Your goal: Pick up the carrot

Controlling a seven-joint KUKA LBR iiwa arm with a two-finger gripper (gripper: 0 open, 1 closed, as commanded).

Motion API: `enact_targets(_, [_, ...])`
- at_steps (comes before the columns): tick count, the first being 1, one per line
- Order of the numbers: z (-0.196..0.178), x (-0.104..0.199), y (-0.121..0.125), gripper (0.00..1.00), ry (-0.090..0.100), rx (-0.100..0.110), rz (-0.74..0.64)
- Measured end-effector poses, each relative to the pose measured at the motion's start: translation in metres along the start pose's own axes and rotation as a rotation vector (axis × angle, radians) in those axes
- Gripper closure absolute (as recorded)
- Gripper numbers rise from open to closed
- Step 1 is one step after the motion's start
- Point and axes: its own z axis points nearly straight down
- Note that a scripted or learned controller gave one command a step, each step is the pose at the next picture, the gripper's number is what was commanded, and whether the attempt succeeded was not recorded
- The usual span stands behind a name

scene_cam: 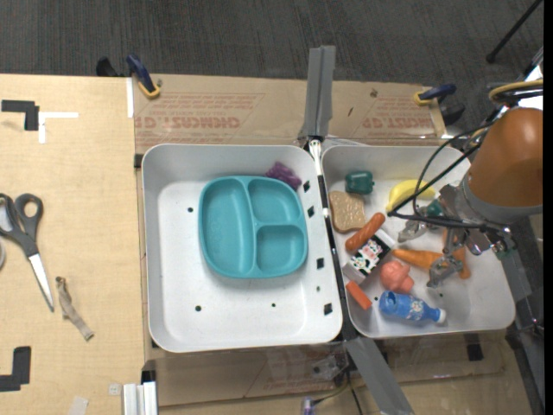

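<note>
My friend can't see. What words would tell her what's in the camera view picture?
A grey robot arm's gripper hangs low over an orange carrot in the right white bin, among toy foods and a blue bottle. The left white bin holds a teal divided plate.

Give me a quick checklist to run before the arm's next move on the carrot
1. Carrot located: ok. The carrot lies in the right bin.
2. End effector near target: ok. The end effector sits at the carrot's right end.
3. Carrot held: cannot tell; metal parts overlap it.
4. Clutter: not ok. A pink toy touches the carrot, and the blue bottle lies just below.
5. Cables: cannot tell. Black cables hang over the bin.
6. Left bin: ok. The teal tray is far from the grasp.
</note>
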Motion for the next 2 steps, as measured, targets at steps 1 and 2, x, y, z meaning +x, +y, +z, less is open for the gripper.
enact_targets(1, [0.0,0.037,0.03,0.0,0.001,-0.002,-0.016])
enact_targets(2, [-0.005,0.043,0.043,0.0,-0.019,0.012,-0.03])
